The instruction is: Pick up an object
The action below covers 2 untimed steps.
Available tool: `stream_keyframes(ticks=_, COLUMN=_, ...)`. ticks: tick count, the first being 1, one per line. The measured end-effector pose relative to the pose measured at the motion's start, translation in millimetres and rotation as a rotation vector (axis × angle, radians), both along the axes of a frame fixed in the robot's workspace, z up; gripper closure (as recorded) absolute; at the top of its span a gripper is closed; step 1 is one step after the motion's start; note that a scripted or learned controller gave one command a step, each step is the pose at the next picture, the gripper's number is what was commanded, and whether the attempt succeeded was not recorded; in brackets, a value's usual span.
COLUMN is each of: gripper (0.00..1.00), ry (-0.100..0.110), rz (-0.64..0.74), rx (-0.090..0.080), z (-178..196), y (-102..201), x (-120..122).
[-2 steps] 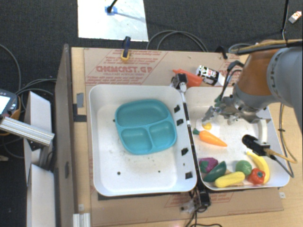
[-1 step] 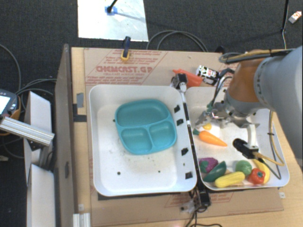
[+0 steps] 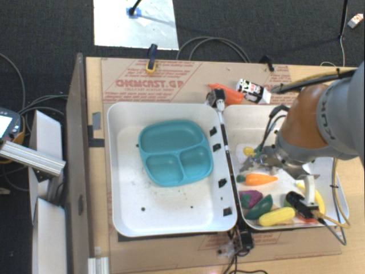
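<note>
Fingers' state you cannot tell; gripper point(image 3: 254, 161) hovers just above the carrot point(image 3: 261, 180): probably light, slippery plastic, so grasp mid-body.

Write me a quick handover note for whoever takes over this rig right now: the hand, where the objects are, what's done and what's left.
Hand: low in the right bin, just above the toy carrot; nothing visibly between its fingers.
Objects: carrot, purple piece, green piece and yellow corn lie in the right bin. The teal divided plate sits in the left bin.
Done: nothing lifted.
Left: grasp one object, probably the carrot, and raise it.
</note>
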<state>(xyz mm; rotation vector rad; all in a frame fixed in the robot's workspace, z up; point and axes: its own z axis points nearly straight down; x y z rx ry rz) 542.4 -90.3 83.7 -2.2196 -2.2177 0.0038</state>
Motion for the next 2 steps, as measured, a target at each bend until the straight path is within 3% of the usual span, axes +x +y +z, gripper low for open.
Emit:
stream_keyframes(ticks=1, gripper=0.0, ry=-0.016, rz=0.009, rx=-0.003, z=2, y=8, x=102)
stream_keyframes(ticks=2, gripper=0.0, ry=-0.01, rz=0.006, rx=-0.002, z=2, y=-10, x=128)
